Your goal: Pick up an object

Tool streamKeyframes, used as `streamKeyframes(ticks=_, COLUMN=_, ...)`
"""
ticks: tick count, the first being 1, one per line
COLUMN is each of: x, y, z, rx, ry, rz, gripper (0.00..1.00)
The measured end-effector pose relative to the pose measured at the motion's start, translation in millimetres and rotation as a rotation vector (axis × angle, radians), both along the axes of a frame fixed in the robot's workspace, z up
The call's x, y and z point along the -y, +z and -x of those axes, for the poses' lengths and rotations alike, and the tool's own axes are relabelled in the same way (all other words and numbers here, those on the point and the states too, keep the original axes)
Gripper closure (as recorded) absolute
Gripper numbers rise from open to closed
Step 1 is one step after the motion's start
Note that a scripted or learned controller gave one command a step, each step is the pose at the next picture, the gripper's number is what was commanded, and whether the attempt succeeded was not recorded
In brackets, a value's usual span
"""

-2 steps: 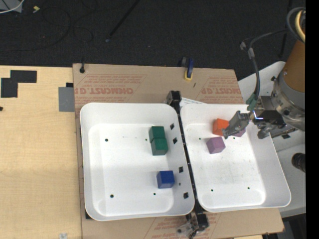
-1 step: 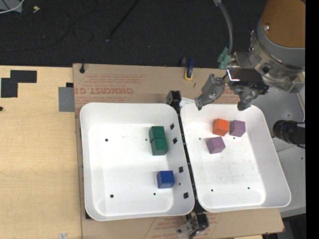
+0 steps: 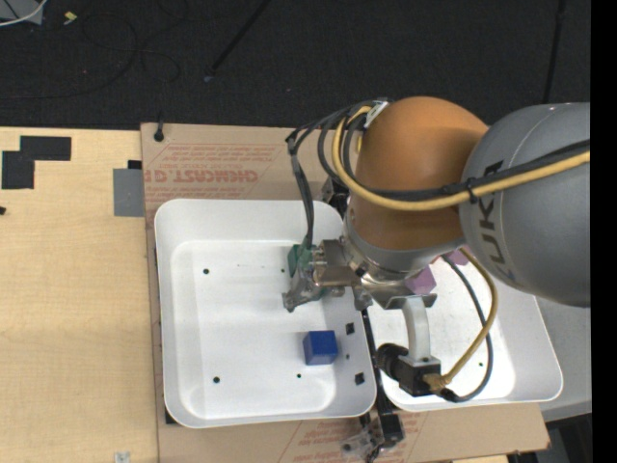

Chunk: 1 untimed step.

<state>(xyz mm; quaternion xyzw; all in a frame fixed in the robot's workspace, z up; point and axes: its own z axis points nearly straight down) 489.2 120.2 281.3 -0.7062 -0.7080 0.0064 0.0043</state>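
A blue cube (image 3: 320,347) lies in the left white bin (image 3: 193,355), toward its lower right. My gripper (image 3: 299,285) hangs low over the same bin, a little above and to the left of the cube and apart from it. A small green part shows at the gripper's upper side; I cannot tell whether it is a held thing or part of the tool. The orange band of the arm (image 3: 415,181) hides much of the bins' shared wall. A pink-purple object (image 3: 422,280) peeks out from under the arm in the right bin (image 3: 521,374).
Cardboard (image 3: 212,162) lies under both bins, on a light wooden bench (image 3: 67,307). Yellow and black cables (image 3: 479,336) loop from the arm over the right bin, ending at a black fitting (image 3: 410,369). The left bin's left half shows bare floor.
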Motion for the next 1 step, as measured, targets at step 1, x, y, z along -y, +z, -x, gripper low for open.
streamKeyframes(ticks=1, x=4.2, y=16.7, z=-1.3, rx=0.006, ry=-0.008, rz=-0.001, gripper=1.00)
